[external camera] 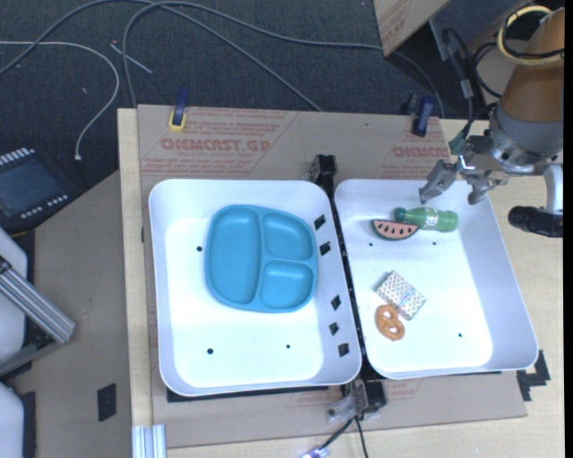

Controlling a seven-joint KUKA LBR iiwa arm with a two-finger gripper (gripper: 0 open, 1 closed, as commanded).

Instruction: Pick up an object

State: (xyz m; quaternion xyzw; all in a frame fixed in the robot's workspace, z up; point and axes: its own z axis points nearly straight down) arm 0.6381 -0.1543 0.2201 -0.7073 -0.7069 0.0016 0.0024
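Pretzel lies at front of right bin, touching a checkered packet. Farther back, watermelon slice sits beside a green bottle on its side. Gripper hangs above bottle, fingers spread, holding nothing. Left bin holds a blue divided plate.

Dark carpet is lying behind the bench, white cables trailing across it beside a cardboard box.
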